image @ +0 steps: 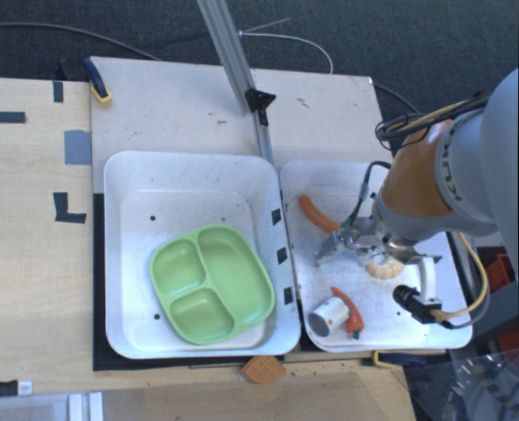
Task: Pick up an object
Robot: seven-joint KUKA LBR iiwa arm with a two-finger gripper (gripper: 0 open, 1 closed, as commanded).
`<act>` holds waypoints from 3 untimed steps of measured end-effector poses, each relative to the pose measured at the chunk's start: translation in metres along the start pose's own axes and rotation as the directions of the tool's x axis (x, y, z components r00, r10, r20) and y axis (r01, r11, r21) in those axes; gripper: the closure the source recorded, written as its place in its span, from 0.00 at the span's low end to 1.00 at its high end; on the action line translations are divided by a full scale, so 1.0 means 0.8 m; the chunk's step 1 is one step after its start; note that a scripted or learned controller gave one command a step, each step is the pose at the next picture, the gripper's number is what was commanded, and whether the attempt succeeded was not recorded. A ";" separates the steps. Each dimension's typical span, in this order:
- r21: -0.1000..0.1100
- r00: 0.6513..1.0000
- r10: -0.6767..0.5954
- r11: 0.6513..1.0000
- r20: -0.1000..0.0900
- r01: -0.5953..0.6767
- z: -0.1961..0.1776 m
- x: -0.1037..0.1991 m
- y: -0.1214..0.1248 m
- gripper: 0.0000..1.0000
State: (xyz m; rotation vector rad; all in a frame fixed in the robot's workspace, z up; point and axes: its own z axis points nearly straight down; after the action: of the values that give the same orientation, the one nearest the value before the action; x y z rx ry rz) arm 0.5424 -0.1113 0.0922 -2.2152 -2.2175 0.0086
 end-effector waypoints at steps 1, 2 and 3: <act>-0.004 1.000 -0.001 1.000 0.000 0.001 -0.016 0.001 0.001 1.00; -0.011 1.000 0.001 1.000 0.002 -0.001 -0.077 -0.009 -0.006 1.00; -0.013 1.000 -0.001 1.000 0.002 0.001 -0.150 -0.001 -0.013 1.00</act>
State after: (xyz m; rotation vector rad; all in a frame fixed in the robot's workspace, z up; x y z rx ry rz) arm 0.5330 -0.1119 0.2120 -2.2213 -2.2263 -0.0037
